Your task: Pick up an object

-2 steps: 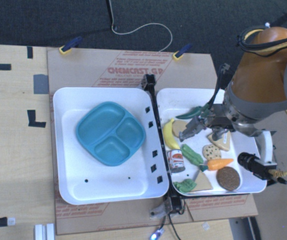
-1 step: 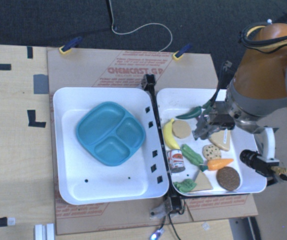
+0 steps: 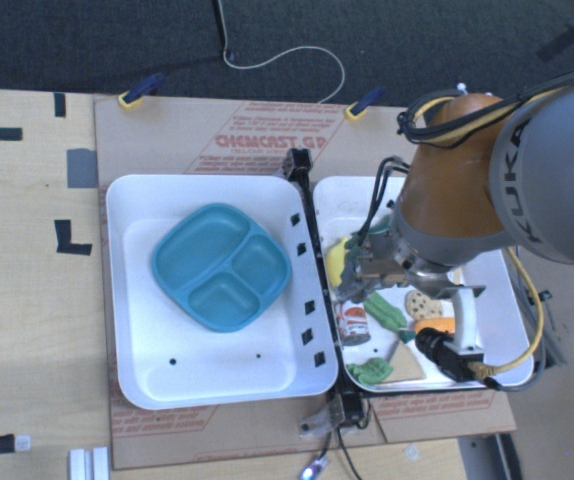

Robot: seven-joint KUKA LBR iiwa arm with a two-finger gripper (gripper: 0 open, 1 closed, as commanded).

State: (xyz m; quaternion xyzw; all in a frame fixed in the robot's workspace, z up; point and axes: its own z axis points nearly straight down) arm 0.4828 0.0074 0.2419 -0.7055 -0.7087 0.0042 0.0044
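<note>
Left bin (image 3: 137, 268): you have one blue plate (image 3: 222, 266), three compartments, rounded corners, lying flat near the middle. Hard, smooth plastic by the look of it; likely light but slick, and flat enough that only the raised rim gives you an edge to pinch.

Right bin (image 3: 512, 353): small clutter along its left side. A yellow piece (image 3: 336, 260) sits against the divider, a small can (image 3: 353, 322) with a red label below it, a green strip (image 3: 388, 313) just beside the can, and a crumpled green scrap (image 3: 372, 371) at the front edge. Further right, a spotted cracker (image 3: 418, 303) touches an orange piece (image 3: 435, 325). The green items look soft and would fold; the can looks stiff, best taken across its sides.

The gripper (image 3: 369, 273) hangs over the clutter near the yellow piece. You cannot tell its state from this angle.
</note>
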